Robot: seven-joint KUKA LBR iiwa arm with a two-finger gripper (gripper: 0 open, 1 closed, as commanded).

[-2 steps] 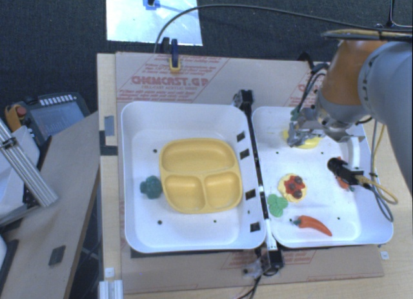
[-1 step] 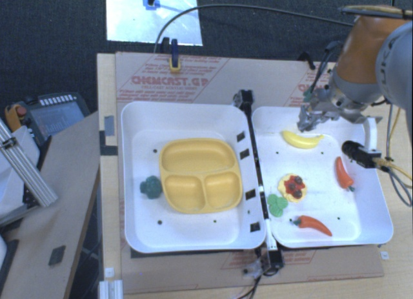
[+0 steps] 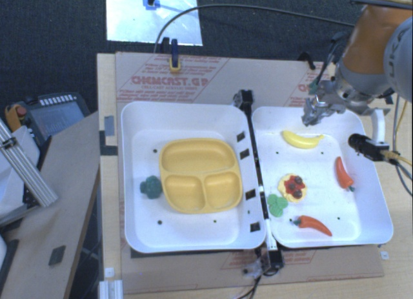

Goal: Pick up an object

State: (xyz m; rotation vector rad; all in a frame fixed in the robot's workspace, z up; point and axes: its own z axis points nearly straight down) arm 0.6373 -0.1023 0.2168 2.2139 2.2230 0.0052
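My gripper (image 3: 312,115) hangs over the back edge of the right bin (image 3: 371,226), just above and behind a yellow banana (image 3: 301,139). In the same bin lie a red pepper (image 3: 343,174) at the right, a small pizza slice with red topping (image 3: 292,186) in the middle, a green leafy piece (image 3: 277,205) at the left edge, and an orange-red carrot or pepper (image 3: 313,225) near the front. Nothing shows between the gripper's fingers.
The left bin (image 3: 139,130) holds a yellow divided tray (image 3: 199,174) and a green broccoli piece (image 3: 151,187). A black divider with clips (image 3: 253,168) runs between the bins. A black fitting (image 3: 362,144) sticks into the right bin's right side.
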